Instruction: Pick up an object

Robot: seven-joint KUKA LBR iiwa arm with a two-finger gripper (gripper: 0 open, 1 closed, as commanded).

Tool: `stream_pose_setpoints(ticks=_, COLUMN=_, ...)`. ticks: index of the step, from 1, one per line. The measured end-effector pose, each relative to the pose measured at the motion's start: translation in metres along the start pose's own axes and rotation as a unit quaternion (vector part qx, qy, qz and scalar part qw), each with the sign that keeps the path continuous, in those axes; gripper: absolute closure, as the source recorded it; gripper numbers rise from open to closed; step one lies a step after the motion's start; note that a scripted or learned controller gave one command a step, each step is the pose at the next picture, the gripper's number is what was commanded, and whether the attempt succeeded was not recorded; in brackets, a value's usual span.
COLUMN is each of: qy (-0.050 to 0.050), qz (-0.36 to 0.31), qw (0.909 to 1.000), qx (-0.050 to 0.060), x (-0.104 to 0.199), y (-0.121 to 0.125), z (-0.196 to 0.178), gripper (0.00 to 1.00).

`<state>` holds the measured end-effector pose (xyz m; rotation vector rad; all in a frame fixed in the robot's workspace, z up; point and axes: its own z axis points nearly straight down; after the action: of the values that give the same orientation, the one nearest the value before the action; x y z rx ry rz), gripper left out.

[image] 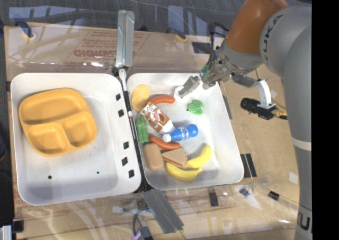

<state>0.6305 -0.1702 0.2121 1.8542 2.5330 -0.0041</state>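
- White plastic is forming both bins; we are working over the right bin point(222, 127), with the left bin point(32, 180) holding a yellow divided tray point(55, 120).
- We are hanging the gripper point(186, 87) over the right bin's upper part, near twelve o'clock from the pile; whether it is open or closed we cannot tell, and we are seeing nothing held in it.
- We are judging the small green piece point(195, 107) the easiest target: it is lying alone at about five o'clock from the gripper, just beside it, apart from the other toys.
- We are expecting it to be light, stiff moulded plastic, a little slippery, so we would be closing across its narrow middle.
- We are noting the rest of the clutter toward seven o'clock of the gripper: a red-labelled bottle point(155, 117), a blue-capped bottle point(181, 133), a red sausage point(161, 99), and a banana point(190, 166) at six o'clock.
- We are treating the bottles as round and likely to roll off the fingers; the banana is curving, so its mid-body would be offering the better hold.
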Motion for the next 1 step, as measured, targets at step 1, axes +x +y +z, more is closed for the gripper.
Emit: stream_pose_setpoints(ticks=1, qy=-0.001, qz=0.001, qw=1.0000, qx=-0.003, x=-0.0328, y=-0.0164, z=0.1159, gripper=0.00)
